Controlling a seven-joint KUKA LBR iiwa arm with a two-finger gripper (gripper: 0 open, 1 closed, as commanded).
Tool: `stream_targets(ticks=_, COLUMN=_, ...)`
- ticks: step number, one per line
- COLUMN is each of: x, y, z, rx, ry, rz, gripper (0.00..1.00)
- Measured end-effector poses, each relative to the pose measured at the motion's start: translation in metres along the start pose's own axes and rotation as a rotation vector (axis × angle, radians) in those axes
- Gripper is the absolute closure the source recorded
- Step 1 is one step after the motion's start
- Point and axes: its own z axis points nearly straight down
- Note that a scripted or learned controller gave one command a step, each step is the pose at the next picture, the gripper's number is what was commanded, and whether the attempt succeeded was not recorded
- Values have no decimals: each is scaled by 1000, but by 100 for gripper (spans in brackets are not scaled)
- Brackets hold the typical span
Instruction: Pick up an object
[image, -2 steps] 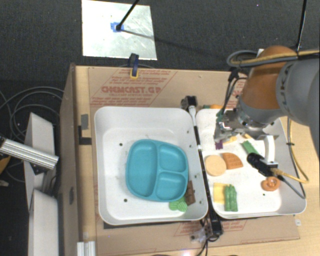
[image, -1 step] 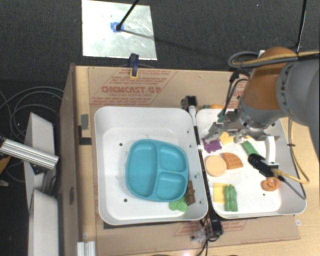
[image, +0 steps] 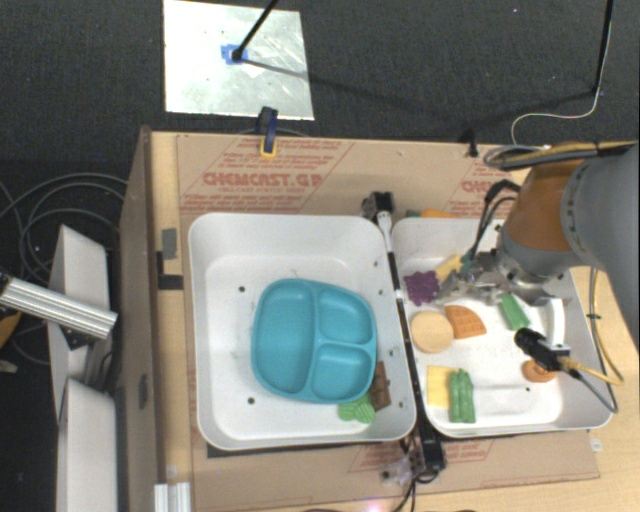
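Observation:
My gripper (image: 474, 283) hangs low over the upper middle of the right bin (image: 500, 418), with the grey arm and its orange band reaching in from the right. Just left of it lies a purple bunch of grapes (image: 422, 287), and a small yellow piece (image: 449, 268) sits at its upper left. Below the gripper rest an orange wedge (image: 466, 321) and a round beige disc (image: 432, 331). A green stick (image: 514, 310) lies right beside it. I see nothing held in the gripper.
The right bin also holds a yellow block (image: 438, 384), a green vegetable (image: 460, 396) and a small orange disc (image: 538, 372). In the left bin (image: 225, 250) are a blue divided plate (image: 314, 339), a green piece (image: 355, 409) and a brown piece (image: 381, 388).

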Motion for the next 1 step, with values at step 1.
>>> stream_targets(ticks=1, x=13, y=-85, z=-4, rx=5, ry=6, rz=-4, gripper=0)
